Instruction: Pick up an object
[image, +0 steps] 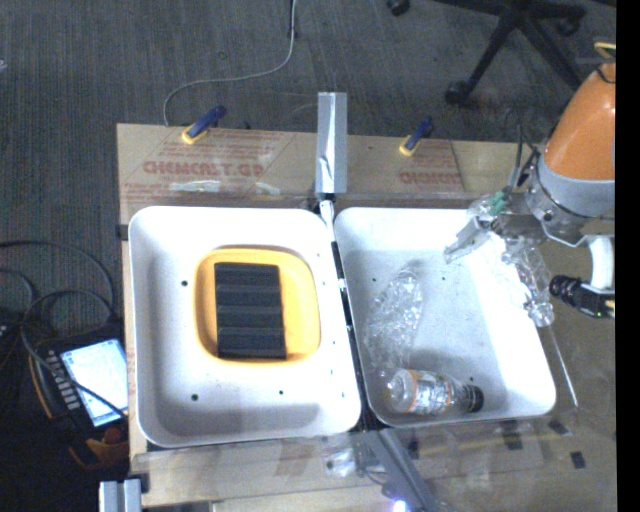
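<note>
Bench (150, 165) is a board with red print along its far strip; I read roughly "CHEMCRAFT" on the left, and the second red line on the right is too blurred to read. Two blue-and-yellow clamps pin the far edge: left clamp (203, 124), right clamp (416, 134).

Two white bins sit on it side by side, touching along the middle. A grey upright post (331, 145) stands at the far end of that seam.

Left bin (160, 330): one yellow tray (207, 300) in the centre, upright, with a ribbed black insert (250, 310) set inside it.

Right bin (500, 350): a crumpled clear plastic bottle (395, 312) lies near the bin's middle-left, hard to make out against the white. A second clear bottle with a dark cap (433, 392) lies on its side at the near wall, cap pointing right. The two are close but apart.

Arm (588, 130) comes in from the right, orange band visible, over the far-right corner of the right bin. Gripper (500, 245) has translucent fingers splayed apart, released, nothing between them. One finger (470, 238) points left over the bin, the other (530, 280) runs toward the near side along the right rim. It is well apart from both bottles.

Floor left of the bench: a handheld pendant with a lit screen (85, 375), cables around it.
</note>
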